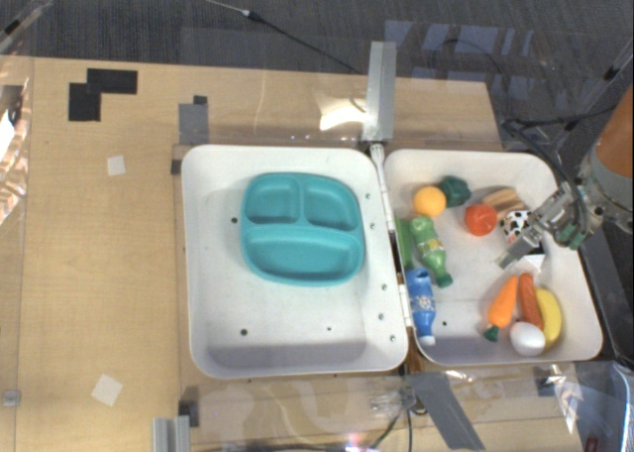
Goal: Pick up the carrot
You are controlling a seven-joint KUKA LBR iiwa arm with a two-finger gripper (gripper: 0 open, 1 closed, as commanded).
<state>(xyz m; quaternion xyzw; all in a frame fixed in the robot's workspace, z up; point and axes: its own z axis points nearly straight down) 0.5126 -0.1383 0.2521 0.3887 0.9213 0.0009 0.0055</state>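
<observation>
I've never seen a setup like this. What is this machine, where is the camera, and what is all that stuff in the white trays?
One camera looks down at a slant on a wooden bench carrying two shallow white bins. The left bin holds a teal divided plate. The right bin holds toy food: a carrot, a yellow banana, a white egg, an orange ball, a red tomato, a green toy and a blue bottle. The robot arm reaches in from the right; its gripper hangs over that bin above the carrot. Nothing sits between its fingers.
</observation>
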